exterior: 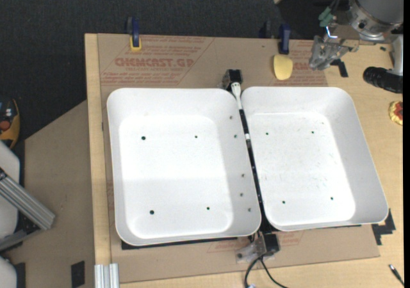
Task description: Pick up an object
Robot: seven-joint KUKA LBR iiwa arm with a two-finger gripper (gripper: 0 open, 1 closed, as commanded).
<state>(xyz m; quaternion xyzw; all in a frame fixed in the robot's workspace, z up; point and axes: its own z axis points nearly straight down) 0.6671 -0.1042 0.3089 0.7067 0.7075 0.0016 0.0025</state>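
Behind the right bin (359, 120), a small yellow object (282, 66) on the bench looks light, soft — pinch its narrow sides; gripper (322, 56) opening: can't tell.

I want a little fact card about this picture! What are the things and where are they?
bins: two white bins side by side, the left bin and the right bin
bench: brown board under both bins
yellow thing: a small yellow lump on the board, behind the right bin, outside it
clamps: a yellow-tipped clamp and a blue clamp at the board's far edge
arm: top right of the view
end effector: above the board, just right of the yellow lump, holding nothing
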